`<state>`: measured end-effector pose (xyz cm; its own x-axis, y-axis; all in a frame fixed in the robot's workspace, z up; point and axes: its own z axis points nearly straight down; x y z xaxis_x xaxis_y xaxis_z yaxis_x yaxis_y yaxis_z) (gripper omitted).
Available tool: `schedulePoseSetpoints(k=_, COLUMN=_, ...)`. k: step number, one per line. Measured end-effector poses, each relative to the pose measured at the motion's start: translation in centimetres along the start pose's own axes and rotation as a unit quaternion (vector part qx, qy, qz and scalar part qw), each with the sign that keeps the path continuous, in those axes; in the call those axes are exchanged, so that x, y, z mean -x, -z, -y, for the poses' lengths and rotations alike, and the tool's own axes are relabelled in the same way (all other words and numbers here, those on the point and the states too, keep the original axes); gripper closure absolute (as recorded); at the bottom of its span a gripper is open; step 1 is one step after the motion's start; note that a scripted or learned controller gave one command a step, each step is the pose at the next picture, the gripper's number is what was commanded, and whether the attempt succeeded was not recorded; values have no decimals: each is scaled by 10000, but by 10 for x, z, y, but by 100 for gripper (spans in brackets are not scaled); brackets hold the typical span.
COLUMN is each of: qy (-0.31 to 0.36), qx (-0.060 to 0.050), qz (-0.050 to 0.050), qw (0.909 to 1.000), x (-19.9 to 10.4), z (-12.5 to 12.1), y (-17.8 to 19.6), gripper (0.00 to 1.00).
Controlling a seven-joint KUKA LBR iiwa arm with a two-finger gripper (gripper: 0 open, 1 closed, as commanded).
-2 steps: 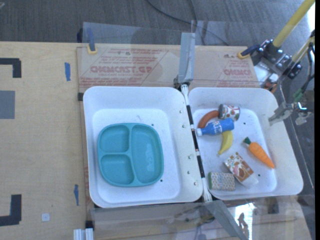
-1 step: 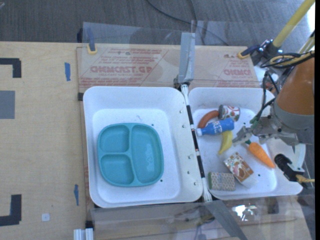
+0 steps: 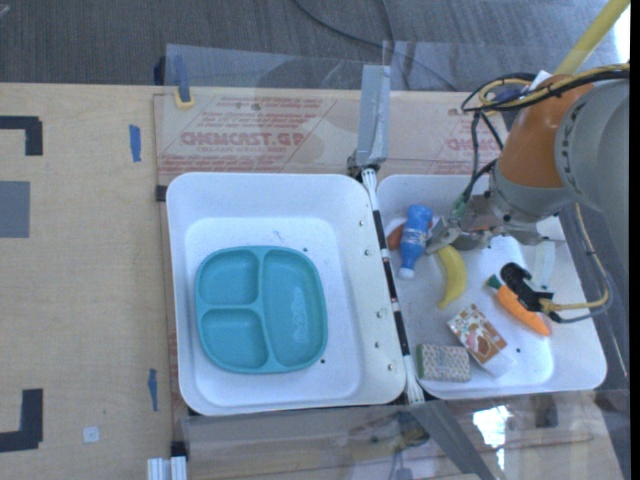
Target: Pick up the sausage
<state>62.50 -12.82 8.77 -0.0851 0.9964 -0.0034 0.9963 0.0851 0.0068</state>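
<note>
The sausage (image 3: 396, 235) is a small reddish-brown piece against the left wall of the right bin (image 3: 575, 363), partly hidden behind a blue bottle (image 3: 414, 238). My gripper (image 3: 443, 238) reaches in from the right and sits low over the bin, just right of the bottle and above the top end of a yellow banana (image 3: 453, 276). The bottle lies between the gripper and the sausage. Nothing is visibly held.
An orange carrot (image 3: 523, 309) lies at the right of the bin. Two snack packets (image 3: 477, 335) (image 3: 444, 362) rest near its front edge. The left bin (image 3: 190, 203) holds a teal divided plate (image 3: 262, 308). A ridge separates the two bins.
</note>
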Motion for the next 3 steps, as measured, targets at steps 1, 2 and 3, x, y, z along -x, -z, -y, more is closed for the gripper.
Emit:
schedulePoseSetpoints(k=1, qy=29, qx=-8, qz=0, qw=10000, x=34, z=94, y=1, gripper=0)
schedulePoseSetpoints(k=2, qy=-411, qx=-2, qz=-2, qw=9992, x=36, z=16, y=0, gripper=0)
schedulePoseSetpoints(k=3, qy=-466, qx=-22, qz=-4, qw=9989, x=45, z=-36, y=-2, gripper=0)
